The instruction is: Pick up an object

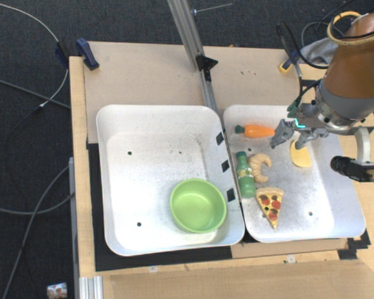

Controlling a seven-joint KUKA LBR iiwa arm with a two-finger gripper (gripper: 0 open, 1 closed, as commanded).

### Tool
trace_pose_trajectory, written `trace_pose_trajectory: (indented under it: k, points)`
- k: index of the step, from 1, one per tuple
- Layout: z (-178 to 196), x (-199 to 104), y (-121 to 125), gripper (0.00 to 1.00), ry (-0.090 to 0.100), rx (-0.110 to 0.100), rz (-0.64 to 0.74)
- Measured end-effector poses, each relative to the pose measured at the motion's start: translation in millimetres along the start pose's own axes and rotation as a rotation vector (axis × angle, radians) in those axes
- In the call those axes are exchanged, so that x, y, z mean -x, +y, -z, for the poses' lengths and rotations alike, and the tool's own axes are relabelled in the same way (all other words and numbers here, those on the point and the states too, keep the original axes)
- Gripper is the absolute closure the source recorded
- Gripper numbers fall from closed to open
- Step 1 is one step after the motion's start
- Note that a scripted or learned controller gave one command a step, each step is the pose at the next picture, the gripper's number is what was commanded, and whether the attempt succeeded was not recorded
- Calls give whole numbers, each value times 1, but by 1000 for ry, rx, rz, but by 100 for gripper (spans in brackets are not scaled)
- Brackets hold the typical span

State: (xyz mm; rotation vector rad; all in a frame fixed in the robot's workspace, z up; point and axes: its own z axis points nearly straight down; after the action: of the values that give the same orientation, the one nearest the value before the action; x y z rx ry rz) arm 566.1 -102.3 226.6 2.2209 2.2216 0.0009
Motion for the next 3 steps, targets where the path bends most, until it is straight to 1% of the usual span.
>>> trace_pose_trajectory:
  k: [1,2,3]
  points:
    - [0,0,0,0,0,0,0]
    - [-58,-8,3,0,0,-5,1]
    - [-116,-7,10,0,0,-5,0]
